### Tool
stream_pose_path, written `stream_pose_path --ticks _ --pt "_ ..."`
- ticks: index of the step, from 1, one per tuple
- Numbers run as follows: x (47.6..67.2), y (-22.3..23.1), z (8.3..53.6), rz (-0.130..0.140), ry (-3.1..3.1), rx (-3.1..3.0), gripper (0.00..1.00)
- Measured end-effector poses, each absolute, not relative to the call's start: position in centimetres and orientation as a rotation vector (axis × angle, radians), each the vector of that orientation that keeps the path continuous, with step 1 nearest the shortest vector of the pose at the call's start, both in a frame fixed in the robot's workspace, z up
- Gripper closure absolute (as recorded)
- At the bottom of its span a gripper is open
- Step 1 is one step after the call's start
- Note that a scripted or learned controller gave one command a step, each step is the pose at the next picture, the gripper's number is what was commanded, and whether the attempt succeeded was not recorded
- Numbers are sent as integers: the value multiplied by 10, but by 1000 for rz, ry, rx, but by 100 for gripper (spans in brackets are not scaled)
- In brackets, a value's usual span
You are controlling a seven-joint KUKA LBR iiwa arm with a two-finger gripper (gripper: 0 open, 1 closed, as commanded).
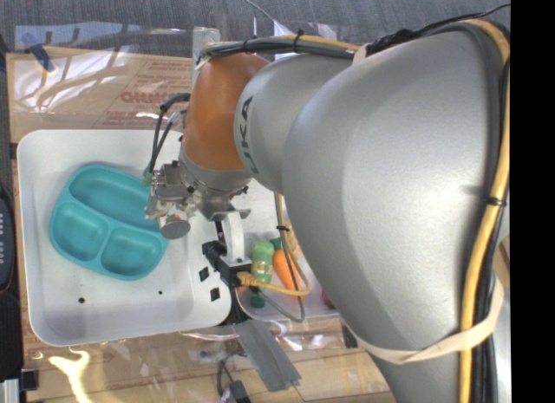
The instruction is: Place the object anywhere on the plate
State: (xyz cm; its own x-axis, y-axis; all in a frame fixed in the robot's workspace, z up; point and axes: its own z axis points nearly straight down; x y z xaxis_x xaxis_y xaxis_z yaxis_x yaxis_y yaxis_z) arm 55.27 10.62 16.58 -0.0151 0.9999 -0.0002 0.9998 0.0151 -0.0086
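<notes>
A teal plate [102,224] with three compartments lies in the left white bin [52,306], toward its left side. My gripper [170,211] hangs below the orange band of the arm, right at the plate's right edge, over the bin floor. Its metal end is small and partly covered by the wrist, and I see nothing held in it. A green object [263,254] and an orange carrot-like object [284,265] lie close together in the right bin, just past the divider, partly under the arm.
The big grey arm [390,176] covers nearly all of the right bin. A yellow cable [277,289] loops beside the two small objects. Brown cardboard [104,81] lies behind the left bin.
</notes>
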Motion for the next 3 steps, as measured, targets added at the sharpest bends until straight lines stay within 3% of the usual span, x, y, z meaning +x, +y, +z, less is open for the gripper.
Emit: stream_pose_path --ticks 1,2,3 --pt "552 141 232 1 -2231 -2209 100" --pt "564 126 239 4 -2229 -2211 100" --pt "570 50 189 13 -2223 -2215 100"
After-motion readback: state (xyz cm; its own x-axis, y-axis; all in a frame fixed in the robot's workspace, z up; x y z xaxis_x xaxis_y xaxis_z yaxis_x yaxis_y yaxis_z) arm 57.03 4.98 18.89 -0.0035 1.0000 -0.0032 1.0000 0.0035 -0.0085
